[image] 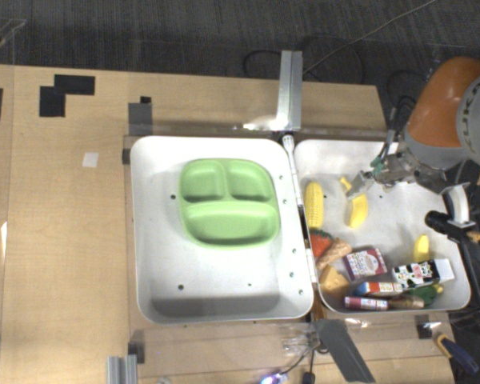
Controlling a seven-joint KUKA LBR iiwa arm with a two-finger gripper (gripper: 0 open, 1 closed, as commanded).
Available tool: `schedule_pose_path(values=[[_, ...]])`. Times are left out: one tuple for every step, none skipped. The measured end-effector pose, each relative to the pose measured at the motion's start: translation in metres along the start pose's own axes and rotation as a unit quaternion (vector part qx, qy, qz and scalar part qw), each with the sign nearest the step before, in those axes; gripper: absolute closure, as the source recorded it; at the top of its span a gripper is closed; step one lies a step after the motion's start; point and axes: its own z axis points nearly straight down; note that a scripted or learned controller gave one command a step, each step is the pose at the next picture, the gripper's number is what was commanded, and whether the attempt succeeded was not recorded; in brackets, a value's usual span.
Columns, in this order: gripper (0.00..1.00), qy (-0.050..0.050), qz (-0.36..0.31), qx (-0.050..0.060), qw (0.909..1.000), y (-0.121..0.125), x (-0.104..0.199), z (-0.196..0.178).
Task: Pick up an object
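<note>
The right bin [336, 162] holds several toy foods. A corn cob [313, 203] lies by its left wall, and a yellow wedge [357, 211] rests in the middle. A smaller yellow piece [346, 185] lies just above the wedge. My gripper [374, 172] hangs low over the bin's upper right part, a little right of the small yellow piece. I see nothing held in it.
Along the right bin's front edge lie a red-orange fruit [322, 245], a purple box [365, 262], a cow-patterned carton [416, 274], a yellow bottle [421, 248] and a red tube [366, 302]. The left bin [156, 238] bears a green divided plate [227, 200].
</note>
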Motion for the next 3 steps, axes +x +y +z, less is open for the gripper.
schedule_pose_path(values=[[0.0, -0.002, -0.047, -0.002, 0.9989, -0.029, -0.04, 0.03], [1.0, -0.002, -0.047, -0.006, 0.9989, -0.025, -0.039, 0.017], [1.0, 0.0, -0.039, -0.001, 0.9992, 0.008, 0.037, -0.096]])
